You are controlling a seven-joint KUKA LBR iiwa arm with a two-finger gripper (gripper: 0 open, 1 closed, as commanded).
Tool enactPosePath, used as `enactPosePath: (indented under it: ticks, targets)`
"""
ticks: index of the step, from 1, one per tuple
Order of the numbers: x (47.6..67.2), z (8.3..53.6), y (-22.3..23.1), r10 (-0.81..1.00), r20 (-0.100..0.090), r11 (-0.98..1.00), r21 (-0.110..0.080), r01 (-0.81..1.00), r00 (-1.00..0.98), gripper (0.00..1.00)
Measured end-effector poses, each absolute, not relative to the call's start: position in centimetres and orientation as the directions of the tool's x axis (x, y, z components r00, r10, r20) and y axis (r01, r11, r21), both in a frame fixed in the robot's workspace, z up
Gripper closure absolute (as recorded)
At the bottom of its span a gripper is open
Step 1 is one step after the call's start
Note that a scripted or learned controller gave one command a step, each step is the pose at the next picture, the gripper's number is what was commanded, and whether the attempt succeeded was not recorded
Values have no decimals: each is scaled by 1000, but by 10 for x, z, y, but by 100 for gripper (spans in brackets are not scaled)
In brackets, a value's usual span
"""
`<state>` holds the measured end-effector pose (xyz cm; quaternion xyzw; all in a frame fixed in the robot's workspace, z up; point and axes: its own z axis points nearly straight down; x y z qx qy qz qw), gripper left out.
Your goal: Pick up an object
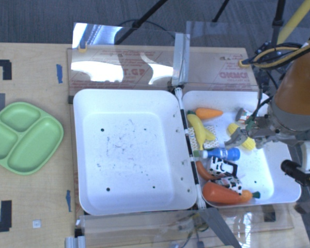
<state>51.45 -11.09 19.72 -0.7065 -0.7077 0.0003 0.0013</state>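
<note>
The right bin [284, 182] holds several toys. A small orange carrot [208, 113] lies at the back, with a yellow banana [195, 125] beside it. A blue bottle [222, 153] lies on its side at mid-bin, and a black-and-white cow toy [223, 167] sits just in front of it. A large orange carrot [225, 192] lies along the front wall. My gripper [247, 135] hangs low over the right bin's middle, open, with a small yellow piece [249, 144] just under its fingers [237, 137]. Nothing is visibly clamped between them.
The left bin [93, 107] stands beside the right one, a grey divider [188, 138] between them. A green sectioned plate [24, 137] lies on the bench at far left. Cables [271, 56] and the arm's orange band [299, 81] crowd the right bin's back right.
</note>
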Motion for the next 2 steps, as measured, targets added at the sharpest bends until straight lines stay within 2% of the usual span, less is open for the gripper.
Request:
enactPosePath:
  ticks: [1,2]
  targets:
    - [569,142,-179,995,-1,104,2,995,-104,0]
    - [532,208,-152,995,0,102,2,995,-102,0]
